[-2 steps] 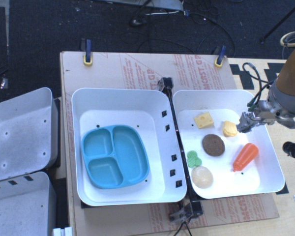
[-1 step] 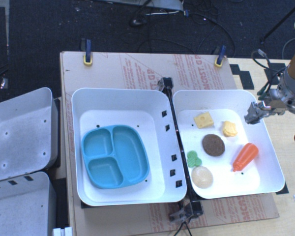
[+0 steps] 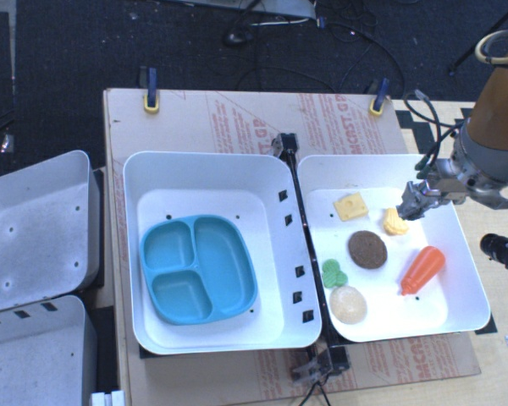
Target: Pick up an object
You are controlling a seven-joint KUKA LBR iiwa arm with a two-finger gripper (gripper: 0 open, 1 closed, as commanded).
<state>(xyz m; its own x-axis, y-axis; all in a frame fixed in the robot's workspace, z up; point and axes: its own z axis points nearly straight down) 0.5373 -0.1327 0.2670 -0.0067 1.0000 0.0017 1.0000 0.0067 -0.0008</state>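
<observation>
The right bin (image 3: 466,252) holds several toy foods: a yellow cheese wedge (image 3: 350,206), a small yellow piece (image 3: 395,223), a brown round patty (image 3: 367,249), an orange carrot (image 3: 422,269), a green piece (image 3: 333,272) and a pale round disc (image 3: 349,304). My gripper (image 3: 413,200) reaches in from the right and hangs at the bin's upper right, just above and touching or nearly touching the small yellow piece. Nothing is visibly lifted.
The left bin (image 3: 144,184) holds a blue divided plate (image 3: 199,269). A black divider (image 3: 296,227) runs between the bins. Grey-white lids (image 3: 34,227) lie off the bench at the left. Yellow clamps (image 3: 151,100) sit on the board's far edge.
</observation>
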